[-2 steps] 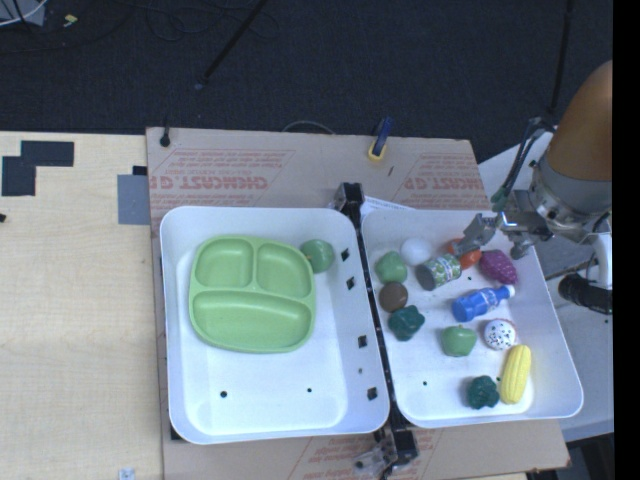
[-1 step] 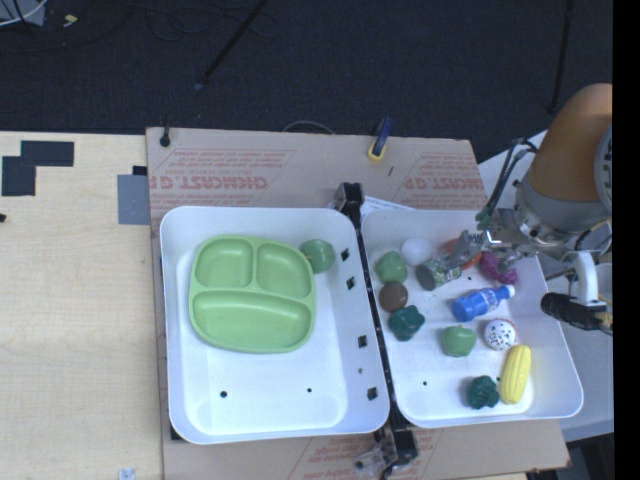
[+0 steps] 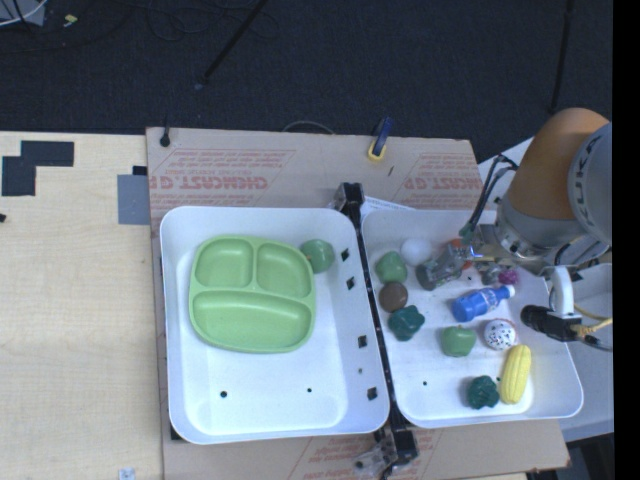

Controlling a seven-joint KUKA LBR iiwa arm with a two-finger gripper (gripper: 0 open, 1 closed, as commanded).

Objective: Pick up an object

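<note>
Nearest the camera, at the front of the right bin (image 3: 560, 403), a dark teal lump (image 3: 482, 392) lies just beside a yellow corn cob (image 3: 516, 372), the 2 nearly touching. Behind them sit a light green piece (image 3: 458, 341) and a white speckled ball (image 3: 499, 334). A blue bottle (image 3: 480, 301) lies tilted on its side further back, near the middle of that bin. Toward the bin's left wall are another teal lump (image 3: 406, 322), a brown ball (image 3: 393, 295) just behind it, a green piece (image 3: 390, 266) and a small white ball (image 3: 415, 250).

The arm (image 3: 560, 183) reaches in from the right, and its claw (image 3: 440, 268) hangs low over the rear part of the right bin, between the white ball and the blue bottle. Its metal tip is blurred, so whether it is spread or closed cannot be told, and nothing can be made out in its grip.

In the left bin (image 3: 250, 408) a green divided plate (image 3: 252, 295) with 3 compartments lies flat, and a dark green round object (image 3: 318, 255) touches its rear right corner.

Both bins rest on a cardboard sheet (image 3: 270, 168) on the counter (image 3: 70, 318).
</note>
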